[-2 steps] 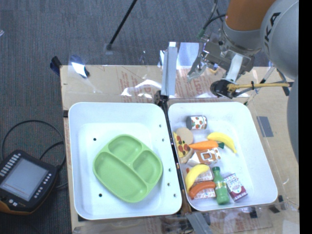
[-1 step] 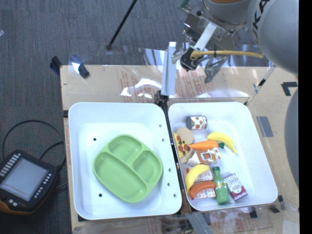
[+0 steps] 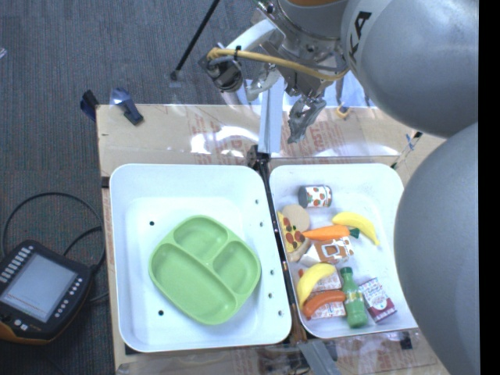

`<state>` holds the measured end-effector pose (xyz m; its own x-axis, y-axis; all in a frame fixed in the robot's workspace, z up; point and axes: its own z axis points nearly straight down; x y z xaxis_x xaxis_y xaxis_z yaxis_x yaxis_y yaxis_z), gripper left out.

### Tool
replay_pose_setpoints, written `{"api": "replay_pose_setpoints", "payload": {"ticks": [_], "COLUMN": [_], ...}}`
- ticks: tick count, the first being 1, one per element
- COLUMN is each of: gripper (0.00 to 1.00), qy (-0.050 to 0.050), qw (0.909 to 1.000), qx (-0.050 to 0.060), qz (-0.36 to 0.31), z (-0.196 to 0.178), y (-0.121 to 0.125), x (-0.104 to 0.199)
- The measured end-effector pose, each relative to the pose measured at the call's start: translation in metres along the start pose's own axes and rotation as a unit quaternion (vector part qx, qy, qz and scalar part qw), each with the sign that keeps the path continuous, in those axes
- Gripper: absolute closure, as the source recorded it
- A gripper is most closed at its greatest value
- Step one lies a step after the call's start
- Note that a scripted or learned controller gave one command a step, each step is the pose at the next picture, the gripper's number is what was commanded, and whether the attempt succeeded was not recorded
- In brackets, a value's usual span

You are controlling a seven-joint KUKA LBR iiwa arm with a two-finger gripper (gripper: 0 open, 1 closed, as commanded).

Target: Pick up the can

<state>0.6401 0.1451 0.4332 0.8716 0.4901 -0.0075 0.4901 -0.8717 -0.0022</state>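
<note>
The gripper [image 3: 303, 123] hangs above the far rim of the right bin [image 3: 391, 180], nothing between its fingers; how far they are parted I cannot tell. The can [image 3: 316, 197] lies on its side nearer the camera, almost directly below, its long axis running left-right.

only readable bit is a big "a" on the grey arm [image 3: 391, 37], part of its cut-off logo. the can [image 3: 316, 197] label is too blurry to read.
</note>
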Motion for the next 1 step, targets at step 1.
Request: {"api": "replay_pose_setpoints", "payload": {"ticks": [1], "gripper": [0.0], "qy": [-0.001], "qw": [0.9874], "qx": [0.0], "qz": [0.158], "z": [0.0853], "y": [0.0163], "x": [-0.0274]}}
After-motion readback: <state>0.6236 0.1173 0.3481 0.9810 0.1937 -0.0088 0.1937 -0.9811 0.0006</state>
